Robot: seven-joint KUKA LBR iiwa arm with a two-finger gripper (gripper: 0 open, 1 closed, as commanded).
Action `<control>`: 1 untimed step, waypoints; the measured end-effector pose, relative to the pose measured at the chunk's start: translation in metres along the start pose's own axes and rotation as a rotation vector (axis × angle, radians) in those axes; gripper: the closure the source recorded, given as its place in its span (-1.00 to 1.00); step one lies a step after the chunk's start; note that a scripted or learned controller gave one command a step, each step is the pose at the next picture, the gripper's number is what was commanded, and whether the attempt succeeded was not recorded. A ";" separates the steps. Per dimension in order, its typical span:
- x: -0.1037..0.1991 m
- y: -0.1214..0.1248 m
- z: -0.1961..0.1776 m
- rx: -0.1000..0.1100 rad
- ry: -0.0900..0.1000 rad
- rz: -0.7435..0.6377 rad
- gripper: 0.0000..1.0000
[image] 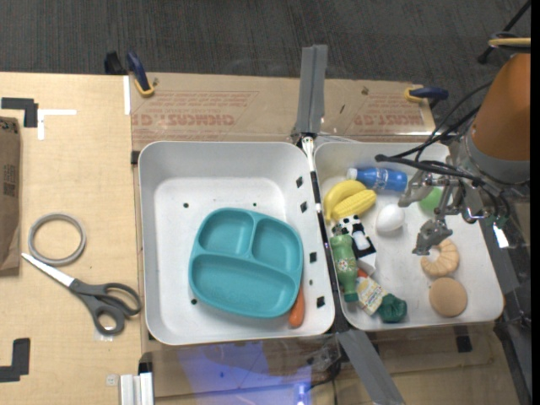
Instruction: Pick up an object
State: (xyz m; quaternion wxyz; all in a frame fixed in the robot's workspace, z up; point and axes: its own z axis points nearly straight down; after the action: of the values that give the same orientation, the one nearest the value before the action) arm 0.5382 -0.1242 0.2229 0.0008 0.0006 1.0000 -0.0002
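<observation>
Wooden bench [67, 159], 2 white bins [160, 192], dark carpet [253, 15].

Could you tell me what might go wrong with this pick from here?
The hand hangs just above the croissant, with the round bun and white egg close by. It could land between them or nudge one aside. The smooth, round egg would probably slip from a two-finger grip.

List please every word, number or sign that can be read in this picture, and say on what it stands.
Red print on the cardboard sheet behind the bins: upside down and blurred, unreadable.
Label on the green bottle: too small to read.
Label on the blue bottle: too small to read.
Nothing else carries text.
</observation>
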 end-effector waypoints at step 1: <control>-0.040 -0.012 0.093 0.000 -0.001 -0.242 -1.00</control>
State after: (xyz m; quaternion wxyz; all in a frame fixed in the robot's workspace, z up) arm 0.5786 -0.1362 0.1297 0.0013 -0.1204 0.9927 -0.0001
